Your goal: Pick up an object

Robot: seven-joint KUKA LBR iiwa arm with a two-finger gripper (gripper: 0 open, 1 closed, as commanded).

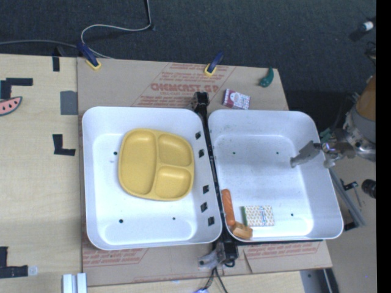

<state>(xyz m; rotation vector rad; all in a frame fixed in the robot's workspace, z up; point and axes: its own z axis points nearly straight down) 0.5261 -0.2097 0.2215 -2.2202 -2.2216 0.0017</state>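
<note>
red printed lettering on the cardboard sheet (pixel 177 84) under the two bins, just above them, reads roughly "chemcast gp"; the last letters are partly hidden by a black clamp. more red print runs along the cardboard's lower edge, too small to read. a small red and white packet (pixel 236 99) and a patterned card (pixel 259 215) carry print too blurred to read.

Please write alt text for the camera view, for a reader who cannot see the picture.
A grey robot arm's claw hangs over the right edge of the right shallow white bin, which has an orange carrot-shaped toy and a small patterned sponge-like pad near its front left corner. The left shallow white bin holds a yellow plastic divided plate.
</note>
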